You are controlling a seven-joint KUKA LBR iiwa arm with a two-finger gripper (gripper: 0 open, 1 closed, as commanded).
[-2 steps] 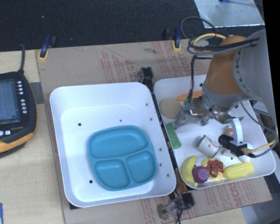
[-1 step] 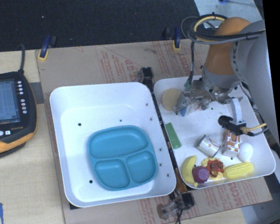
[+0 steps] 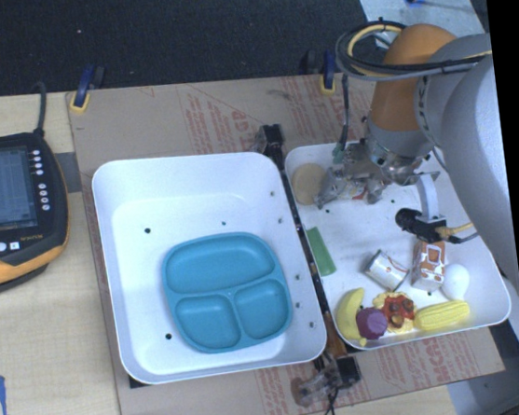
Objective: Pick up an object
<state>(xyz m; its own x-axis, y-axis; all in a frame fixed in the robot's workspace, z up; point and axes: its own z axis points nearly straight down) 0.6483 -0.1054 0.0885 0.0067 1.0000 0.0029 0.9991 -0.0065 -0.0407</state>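
Nearest, toys are heaped along the right bin's [image 3: 498, 313] front edge, likely swept there by repeated tries: a banana [image 3: 349, 313], a corn cob [image 3: 442, 317], a purple piece [image 3: 371, 322]. A blue divided plate [image 3: 225, 291] is kept alone in the left bin [image 3: 126, 265]. Farther back, the gripper [image 3: 361, 180] is lowered over bare floor (whether released or clenched cannot be told), nothing seen grasped; the wrist hides the bin's far corner.
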